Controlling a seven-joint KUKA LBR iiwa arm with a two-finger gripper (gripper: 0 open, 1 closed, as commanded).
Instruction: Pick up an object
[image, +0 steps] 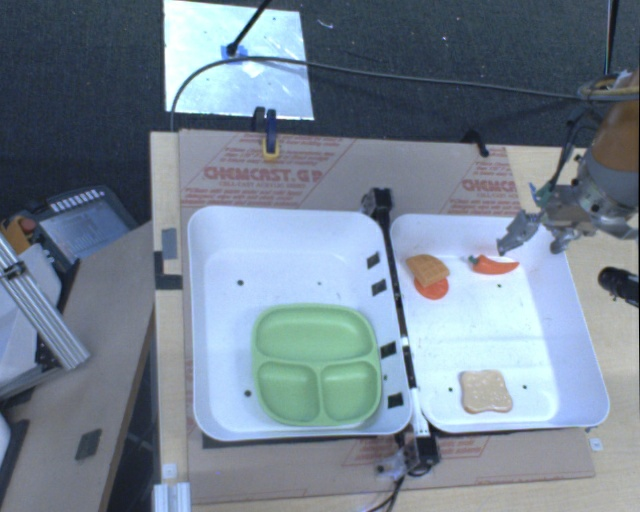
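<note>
From my remote station I saw the left bin (215, 300) holding a green divided plate (316, 363), while the right bin (570, 340) kept bare floor mid-tray. My gripper (538, 236), fingers spread and holding nothing, hung over the far rim beside the orange-red pepper (494, 265); toast (486, 392) lay near the front edge.

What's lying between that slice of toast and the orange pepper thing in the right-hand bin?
Nothing: in the camera view, only bare white bin floor stretches between the toast and the orange pepper.

Grey arm (612, 150) with orange band, metallic grey wrist, dark cables.
</note>
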